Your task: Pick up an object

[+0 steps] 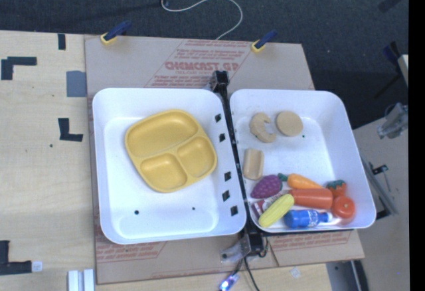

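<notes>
As you look down on the tabletop (40, 170), you see two white bins side by side on a cardboard sheet (192, 60), which is held at its far edge by a clamp (115, 31) at the left corner and a second clamp (264, 39) at the right. A thin white cable (211, 2) loops across the dark floor beyond.

In the left bin (106, 150) you have a yellow divided plate (170, 149), lying flat and turned at a slant, nearer the far side of the bin.

The things you could pick are all in the right bin (332, 107). Near its far side, a tan bitten cookie (263, 127) and a round tan biscuit (289, 123) lie just beside each other. A pale tan block (253, 164) lies close to the wall shared with the left bin. Along the near side you find a crowded cluster: purple grapes (267, 185), an orange carrot (304, 182), a red-orange sausage (312, 198), a red tomato (343, 207) in the near right corner, a yellow corn cob (276, 210) and a blue tube (307, 218), most of them touching a neighbour
</notes>
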